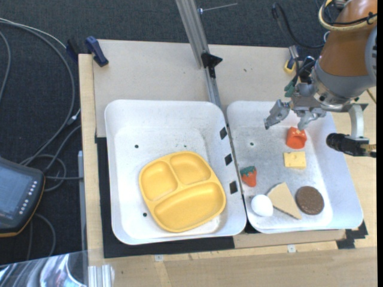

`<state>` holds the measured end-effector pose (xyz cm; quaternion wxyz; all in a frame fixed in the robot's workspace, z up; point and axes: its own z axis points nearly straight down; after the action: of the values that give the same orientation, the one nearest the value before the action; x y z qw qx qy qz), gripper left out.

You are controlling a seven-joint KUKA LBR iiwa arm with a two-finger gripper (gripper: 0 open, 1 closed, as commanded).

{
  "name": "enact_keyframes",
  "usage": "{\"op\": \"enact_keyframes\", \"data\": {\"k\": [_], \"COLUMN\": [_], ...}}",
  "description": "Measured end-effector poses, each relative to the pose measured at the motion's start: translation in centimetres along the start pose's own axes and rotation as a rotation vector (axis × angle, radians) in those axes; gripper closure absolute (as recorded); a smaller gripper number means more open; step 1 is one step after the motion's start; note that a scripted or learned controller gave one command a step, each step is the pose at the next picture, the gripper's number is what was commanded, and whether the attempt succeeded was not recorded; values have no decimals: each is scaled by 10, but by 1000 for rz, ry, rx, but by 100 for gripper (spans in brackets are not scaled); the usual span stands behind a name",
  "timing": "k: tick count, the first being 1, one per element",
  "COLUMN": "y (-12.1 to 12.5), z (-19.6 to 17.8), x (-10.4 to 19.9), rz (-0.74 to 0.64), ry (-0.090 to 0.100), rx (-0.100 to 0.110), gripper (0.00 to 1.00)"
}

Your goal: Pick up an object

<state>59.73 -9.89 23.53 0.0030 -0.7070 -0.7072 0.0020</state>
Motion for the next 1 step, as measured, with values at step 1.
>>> {"op": "enact_keyframes", "data": {"k": [1], "y": [-11], "z": [53], "x": [1], "rz": [1], "ry": [1], "rx": [2], "gripper": [0]}}
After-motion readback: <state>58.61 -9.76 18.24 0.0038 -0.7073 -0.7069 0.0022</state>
